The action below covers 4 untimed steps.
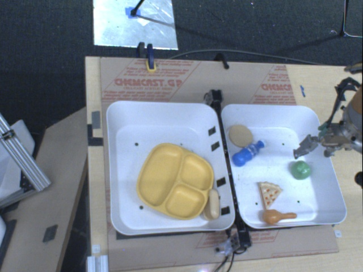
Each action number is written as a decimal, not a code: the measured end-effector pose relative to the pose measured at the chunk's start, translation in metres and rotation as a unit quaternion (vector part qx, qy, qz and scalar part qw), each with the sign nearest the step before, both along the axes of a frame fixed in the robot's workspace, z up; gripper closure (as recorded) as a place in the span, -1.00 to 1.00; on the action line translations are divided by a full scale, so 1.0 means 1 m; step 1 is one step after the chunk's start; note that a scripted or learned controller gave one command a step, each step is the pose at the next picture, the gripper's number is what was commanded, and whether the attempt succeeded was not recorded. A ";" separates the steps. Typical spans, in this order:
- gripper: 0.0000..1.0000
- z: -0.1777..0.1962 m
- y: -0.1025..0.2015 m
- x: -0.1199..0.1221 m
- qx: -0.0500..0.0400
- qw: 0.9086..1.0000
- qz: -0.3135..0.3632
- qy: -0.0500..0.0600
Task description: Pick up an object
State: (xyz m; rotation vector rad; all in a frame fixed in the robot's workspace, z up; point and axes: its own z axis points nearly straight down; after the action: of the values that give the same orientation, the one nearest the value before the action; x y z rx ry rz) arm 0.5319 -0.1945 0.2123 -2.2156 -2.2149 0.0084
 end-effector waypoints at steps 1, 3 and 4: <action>-1.00 0.006 0.000 0.003 -0.001 1.000 0.002 -0.006; -1.00 -0.099 0.003 0.005 -0.001 1.000 0.001 -0.004; -1.00 -0.129 0.003 0.006 -0.001 1.000 0.001 -0.004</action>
State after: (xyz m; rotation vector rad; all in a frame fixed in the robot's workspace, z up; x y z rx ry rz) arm 0.5376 -0.1913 0.0830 -2.2187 -2.2225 0.0005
